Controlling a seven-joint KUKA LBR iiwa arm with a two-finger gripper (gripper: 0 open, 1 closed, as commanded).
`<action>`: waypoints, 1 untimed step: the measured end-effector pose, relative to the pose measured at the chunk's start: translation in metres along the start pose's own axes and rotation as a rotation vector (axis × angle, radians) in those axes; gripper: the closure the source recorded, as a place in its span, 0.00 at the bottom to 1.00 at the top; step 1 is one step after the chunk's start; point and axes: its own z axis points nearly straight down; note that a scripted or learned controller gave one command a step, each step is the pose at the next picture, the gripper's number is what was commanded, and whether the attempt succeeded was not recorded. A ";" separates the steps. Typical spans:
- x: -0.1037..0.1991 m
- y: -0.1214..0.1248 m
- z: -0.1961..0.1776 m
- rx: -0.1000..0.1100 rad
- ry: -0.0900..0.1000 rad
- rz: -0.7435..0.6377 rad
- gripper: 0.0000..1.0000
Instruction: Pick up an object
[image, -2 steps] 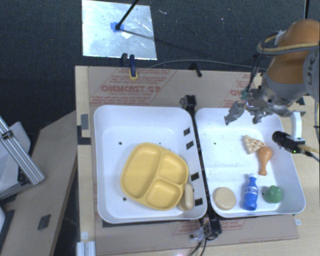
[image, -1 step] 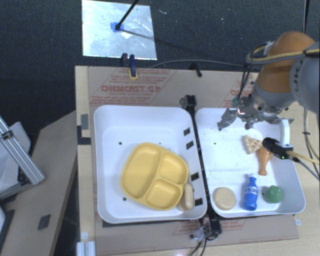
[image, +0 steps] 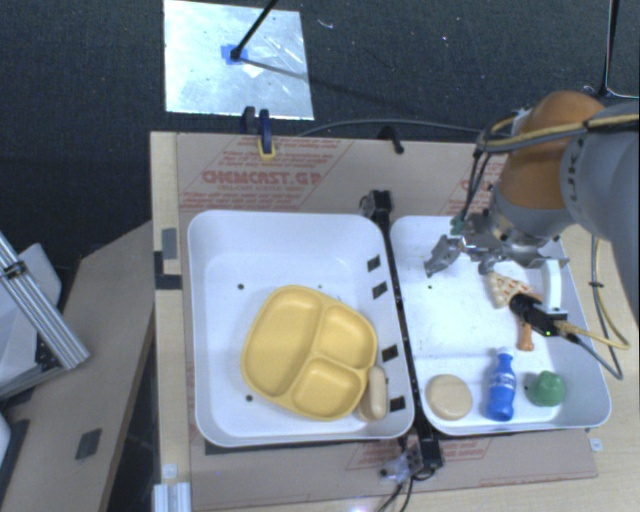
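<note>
My gripper (image: 463, 262) hangs over the upper part of the right bin (image: 440, 320), open, with nothing between its fingers (image: 438, 258). Just to its right lies a tan and orange wedge-shaped toy (image: 506, 290), partly hidden by the wrist. Along the front of that bin stand a round tan bun (image: 449, 396), a blue bottle (image: 501, 385) and a small green toy (image: 546, 387). The left bin (image: 230, 260) holds a yellow divided plate (image: 308, 351), and a beige bread piece (image: 375, 392) rests against its lower right corner.
A black divider (image: 392, 290) with clips runs between the two bins. The right bin's middle floor is bare white. A foil sheet (image: 237, 58) lies beyond the bench at the back, and a metal frame (image: 35, 310) stands at the left.
</note>
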 end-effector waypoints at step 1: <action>-0.001 0.002 0.042 -0.001 0.000 0.001 0.00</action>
